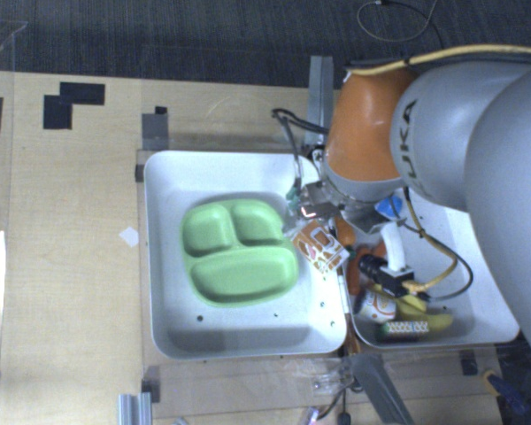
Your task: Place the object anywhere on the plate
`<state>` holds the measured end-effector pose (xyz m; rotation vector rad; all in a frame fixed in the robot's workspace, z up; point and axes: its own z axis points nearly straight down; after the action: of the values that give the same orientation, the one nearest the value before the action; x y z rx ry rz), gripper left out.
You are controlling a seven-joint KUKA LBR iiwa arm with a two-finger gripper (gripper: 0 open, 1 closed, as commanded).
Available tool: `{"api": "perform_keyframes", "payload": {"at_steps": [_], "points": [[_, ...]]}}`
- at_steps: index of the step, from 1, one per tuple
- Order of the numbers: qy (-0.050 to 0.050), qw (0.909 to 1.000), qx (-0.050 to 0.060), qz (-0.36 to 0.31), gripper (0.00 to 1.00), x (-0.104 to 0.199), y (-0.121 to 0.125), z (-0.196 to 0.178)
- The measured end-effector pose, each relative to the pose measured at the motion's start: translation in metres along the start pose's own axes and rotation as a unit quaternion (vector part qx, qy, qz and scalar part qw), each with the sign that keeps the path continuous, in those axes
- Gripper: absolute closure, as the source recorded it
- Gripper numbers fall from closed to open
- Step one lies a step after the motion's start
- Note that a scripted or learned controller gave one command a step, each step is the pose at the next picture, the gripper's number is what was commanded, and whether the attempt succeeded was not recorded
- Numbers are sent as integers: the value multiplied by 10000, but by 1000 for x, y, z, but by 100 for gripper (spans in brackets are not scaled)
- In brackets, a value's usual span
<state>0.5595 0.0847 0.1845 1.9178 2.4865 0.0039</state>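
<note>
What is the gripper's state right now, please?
Gripper: cannot be told; it hangs at the green plate's right edge, beside a small patterned object.

The arm (442,122) was cut off by the frame's edge at 3 o'clock and hid most of the right bin (491,321). Its wrist covered the jaws, so their state could not be told. A small patterned object (321,244) below the wrist was too blurred to identify. Items at 5 o'clock in the right bin, a yellow one (422,312) among them, were partly hidden.
</note>
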Motion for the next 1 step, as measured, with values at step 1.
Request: {"api": "perform_keyframes", "payload": {"at_steps": [1], "points": [[2,9962,-5,-871,100,45,-7,16]]}}
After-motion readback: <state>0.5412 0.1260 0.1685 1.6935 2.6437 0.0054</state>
